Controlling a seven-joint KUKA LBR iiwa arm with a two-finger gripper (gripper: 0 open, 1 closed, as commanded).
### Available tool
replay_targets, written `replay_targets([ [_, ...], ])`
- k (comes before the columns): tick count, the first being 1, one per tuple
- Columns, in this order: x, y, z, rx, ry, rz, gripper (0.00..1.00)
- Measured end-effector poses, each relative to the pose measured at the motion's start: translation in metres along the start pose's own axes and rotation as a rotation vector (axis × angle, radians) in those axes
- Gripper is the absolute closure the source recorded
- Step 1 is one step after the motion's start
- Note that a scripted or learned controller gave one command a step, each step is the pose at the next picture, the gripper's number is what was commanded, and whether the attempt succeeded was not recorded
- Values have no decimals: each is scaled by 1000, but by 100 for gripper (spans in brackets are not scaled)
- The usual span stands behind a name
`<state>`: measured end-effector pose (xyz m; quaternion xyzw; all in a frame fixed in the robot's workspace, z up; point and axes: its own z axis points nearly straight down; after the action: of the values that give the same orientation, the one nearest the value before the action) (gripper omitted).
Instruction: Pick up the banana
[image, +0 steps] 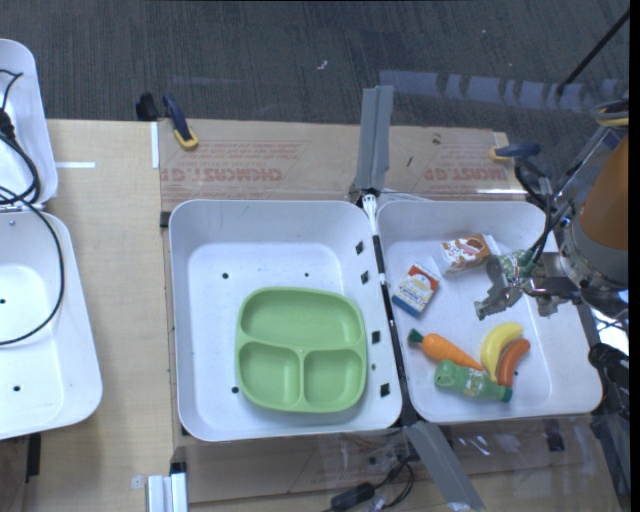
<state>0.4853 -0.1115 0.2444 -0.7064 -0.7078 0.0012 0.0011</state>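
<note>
Banana (499, 343) in right bin, just below claw (497, 296), claw spread, pinching nothing

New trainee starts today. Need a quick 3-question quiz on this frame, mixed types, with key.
1. True or false: the green tray sits in the left bin.
2. Which touches the banana? A) carrot B) hot dog C) blue-and-white carton
3. Fill in: the gripper hangs over the ____ bin.

Key: 1 true. 2 B. 3 right.
</note>
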Motion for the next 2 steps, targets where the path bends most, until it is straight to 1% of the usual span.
replay_targets([
  [1,-25,17,95,1,1,-71,0],
  [2,-50,-8,153,-2,0,-217,0],
])
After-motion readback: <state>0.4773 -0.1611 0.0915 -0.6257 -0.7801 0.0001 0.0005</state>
